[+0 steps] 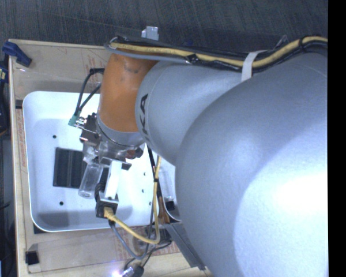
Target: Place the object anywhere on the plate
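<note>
Reaching in from right, grey arm [236, 154] with orange band [122, 94] fills most of view; claw [92, 183] hangs over left white bin [37, 111]. Translucent fingers [89, 178] seen near dark rectangular object [66, 167] lying flat on bin floor; contact unclear. Claw state: cannot tell, open or closed. Yellow cable [132, 232] loops below wrist. Wooden counter [57, 56] frames bin. Plate not identifiable
</note>
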Controlling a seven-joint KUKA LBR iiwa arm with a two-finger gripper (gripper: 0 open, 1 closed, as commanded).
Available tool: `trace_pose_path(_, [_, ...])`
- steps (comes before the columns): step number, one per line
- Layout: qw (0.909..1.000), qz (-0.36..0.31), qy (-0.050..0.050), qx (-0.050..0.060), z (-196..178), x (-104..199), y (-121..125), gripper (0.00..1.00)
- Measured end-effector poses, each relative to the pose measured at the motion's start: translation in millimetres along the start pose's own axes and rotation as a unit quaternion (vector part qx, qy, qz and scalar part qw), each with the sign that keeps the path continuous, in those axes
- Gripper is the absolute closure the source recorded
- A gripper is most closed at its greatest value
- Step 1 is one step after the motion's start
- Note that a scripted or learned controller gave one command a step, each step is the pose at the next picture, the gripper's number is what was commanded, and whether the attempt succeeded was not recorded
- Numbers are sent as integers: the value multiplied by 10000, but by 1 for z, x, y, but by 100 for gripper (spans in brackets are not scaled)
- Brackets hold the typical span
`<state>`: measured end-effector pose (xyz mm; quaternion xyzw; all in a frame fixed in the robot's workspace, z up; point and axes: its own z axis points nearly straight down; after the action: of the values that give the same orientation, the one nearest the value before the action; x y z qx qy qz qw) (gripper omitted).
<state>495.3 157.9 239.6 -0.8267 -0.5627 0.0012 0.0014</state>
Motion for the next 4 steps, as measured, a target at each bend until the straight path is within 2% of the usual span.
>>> trace_pose_path(1, [9995,-317,7,-9,-32,-120,41,100])
trace_pose_path(2, [9995,-302,-2,-3,-28,-42,17,100])
trace_pose_path(3, [9941,1085,-24,23,33,5,-25,100])
trace_pose_path(4, [9966,821,-9,6,36,8,17,100])
